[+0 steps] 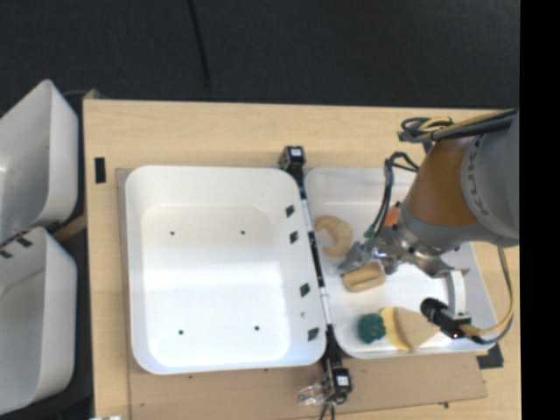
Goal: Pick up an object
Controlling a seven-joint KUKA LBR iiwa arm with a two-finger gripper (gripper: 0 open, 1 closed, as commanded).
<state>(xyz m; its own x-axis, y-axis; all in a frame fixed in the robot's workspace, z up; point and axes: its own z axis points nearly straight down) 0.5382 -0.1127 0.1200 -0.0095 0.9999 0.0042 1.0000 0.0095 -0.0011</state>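
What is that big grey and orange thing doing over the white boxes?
That is a robot arm. A camera above the bench looks down on it, and the arm reaches in from the right. At its end is a pincer for grabbing things. Two shallow white bins sit side by side: the left bin and the right bin. In the right bin lie a tan block, a curved beige piece, a green lump and a pale yellow wedge. The pincer is low beside the tan block. I cannot tell whether it grips anything.
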